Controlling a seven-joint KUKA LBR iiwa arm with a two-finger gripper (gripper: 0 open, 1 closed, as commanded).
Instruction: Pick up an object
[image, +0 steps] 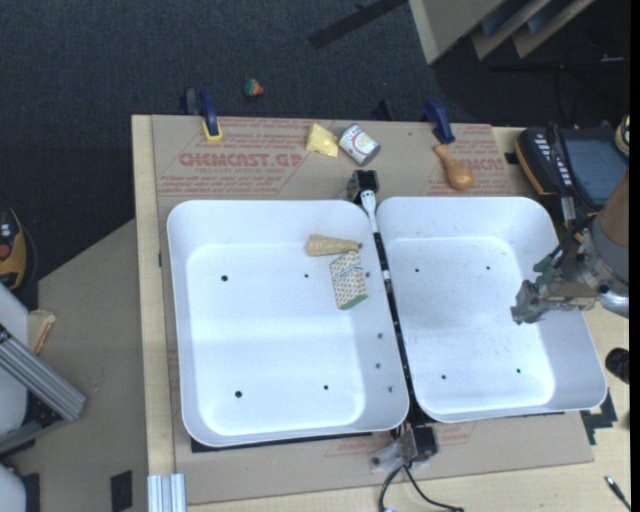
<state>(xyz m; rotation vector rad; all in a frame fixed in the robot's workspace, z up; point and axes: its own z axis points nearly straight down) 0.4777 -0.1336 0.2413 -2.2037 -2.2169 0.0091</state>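
Observation:
Two objects lie in the left bin (200, 300) near its upper right corner. One is a tan cone-shaped piece (331, 245), lying on its side. The other is a small green-and-white patterned packet (348, 279) just below it. My gripper (526, 305) hangs over the right side of the right bin (450, 390), far from both objects. I see nothing in its grasp. The arm comes in from the right edge.
Behind the bins, on the board, lie a yellow wedge (322, 141), a small white box (359, 145) and a wooden pear-shaped piece (456, 169). Blue clamps (209, 113) (436, 119) hold the board's far edge. A black device (578, 165) sits at the far right.

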